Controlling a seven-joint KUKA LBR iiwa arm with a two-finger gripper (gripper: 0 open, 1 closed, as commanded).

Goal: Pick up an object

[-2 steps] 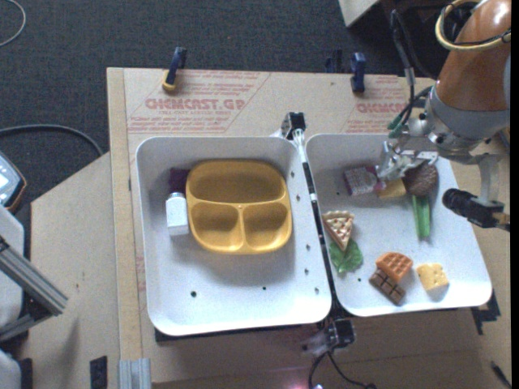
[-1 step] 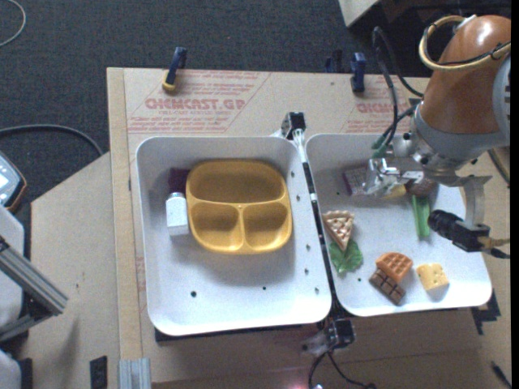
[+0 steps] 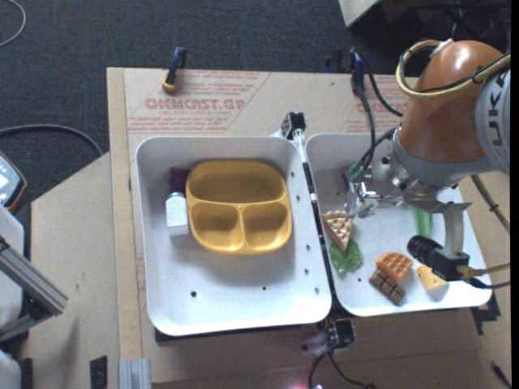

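Two white bins sit side by side on a board printed "CHEMCAST". In the right bin [image 3: 478, 294], the gripper [image 3: 362, 194] hangs near the left wall, just above a pizza slice toy [image 3: 338, 228]; whether it is open or closed cannot be told. A waffle [image 3: 394, 264] and cheese wedge [image 3: 431, 279] lie near the front edge. A yellow divided tray [image 3: 238, 206] fills much of the left bin [image 3: 235, 302], leaving its front bare.

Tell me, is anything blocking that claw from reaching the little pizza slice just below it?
Nothing visible lies between them. The gripper hangs in the right bin, just above the pizza slice as the camera sees it. The green leaf sits on the slice's far side, and the waffle lies off to the right.
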